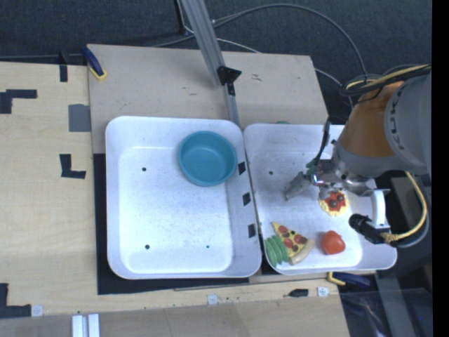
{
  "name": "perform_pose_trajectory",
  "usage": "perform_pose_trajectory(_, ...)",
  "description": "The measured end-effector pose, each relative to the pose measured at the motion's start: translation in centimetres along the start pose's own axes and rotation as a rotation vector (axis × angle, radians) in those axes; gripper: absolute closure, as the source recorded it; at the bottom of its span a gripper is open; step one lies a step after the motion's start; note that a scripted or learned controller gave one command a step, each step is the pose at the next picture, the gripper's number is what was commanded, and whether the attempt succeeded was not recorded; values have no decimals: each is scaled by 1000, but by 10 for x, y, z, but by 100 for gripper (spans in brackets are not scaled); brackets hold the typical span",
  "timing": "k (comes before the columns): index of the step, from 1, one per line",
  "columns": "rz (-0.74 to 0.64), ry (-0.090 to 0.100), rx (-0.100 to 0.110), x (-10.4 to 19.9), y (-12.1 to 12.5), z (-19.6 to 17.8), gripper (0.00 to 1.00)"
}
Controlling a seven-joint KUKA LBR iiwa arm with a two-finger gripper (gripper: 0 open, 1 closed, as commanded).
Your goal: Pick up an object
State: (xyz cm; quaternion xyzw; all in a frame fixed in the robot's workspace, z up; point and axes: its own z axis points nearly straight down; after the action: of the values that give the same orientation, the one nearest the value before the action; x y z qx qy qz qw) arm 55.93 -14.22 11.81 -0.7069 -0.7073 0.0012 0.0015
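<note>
- The tool [300, 185] is hanging low over the bare floor of the right bin [277, 140]; nothing is showing in its grasp, and whether it is released or clenched I cannot tell
- Just beside the tool, on the arm's side, a small round toy [333, 202] with red spots is lying partly under the wrist; it is probably the nearest candidate, so the tool should be centring over it before descending
- Further toward the bin's front edge, a red tomato [333, 243] and a pizza slice [289, 243] are lying apart from each other; the tomato is likely rolling if nudged, so a straight-down approach is looking safest
- Well away across the divider, a blue bowl [207, 158] is sitting in the left bin [140, 255]; reaching there seems needless
</note>
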Motion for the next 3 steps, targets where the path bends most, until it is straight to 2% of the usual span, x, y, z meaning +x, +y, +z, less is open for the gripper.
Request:
perform_pose_trajectory(1,0,-1,-4,0,0,29,0)
perform_pose_trajectory(2,0,-3,-7,-1,1,17,100)
perform_pose_trajectory(3,-1,-1,-7,7,8,-31,100)
